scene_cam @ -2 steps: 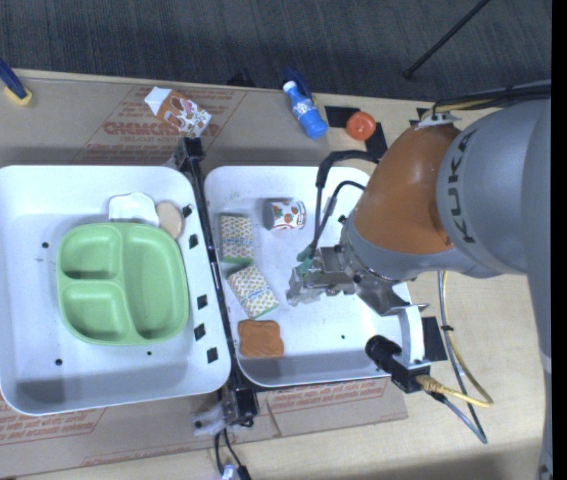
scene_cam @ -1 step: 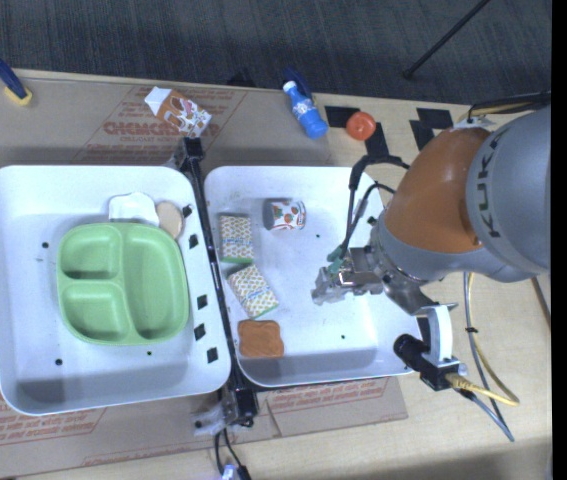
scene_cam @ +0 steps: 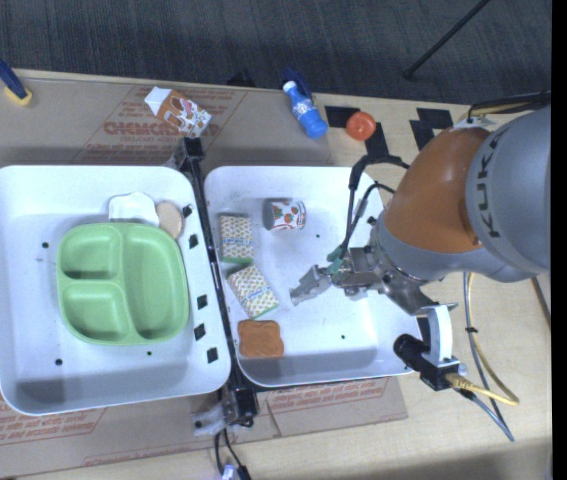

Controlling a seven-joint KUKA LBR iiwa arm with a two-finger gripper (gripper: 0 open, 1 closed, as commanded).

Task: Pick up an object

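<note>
Far left on the bench edge, a blue-and-yellow clamp [scene_cam: 9, 80]. Left shallow white plastic bin [scene_cam: 13, 298] holds a light green three-compartment plastic tray [scene_cam: 123, 283]; at the tray's upper right edge, touching it, a small white cup-like item [scene_cam: 133, 207] and just beside that a tan round piece [scene_cam: 170, 218]. Above the bins on the cardboard, a small orange-and-white printed carton [scene_cam: 177, 112]. Further right, a blue plastic bottle with white cap [scene_cam: 305, 110] lying tilted, then a small orange ball [scene_cam: 361, 125].

Right shallow white plastic bin [scene_cam: 303, 366]: along its left side, two patterned green-yellow packets, upper packet [scene_cam: 235, 238] and lower packet [scene_cam: 253, 290], nearly touching; below them a brown toast-like slab [scene_cam: 260, 339] near the front wall. A small printed white-and-red cup on its side [scene_cam: 284, 214] sits toward the back, apart from the rest.

Two-finger gripper [scene_cam: 310, 286] is low in the right bin's middle, just right of the lower packet, not touching it. Fingers look slightly apart, with nothing between them. Grey arm with orange band [scene_cam: 433, 203] comes in from the right.
</note>
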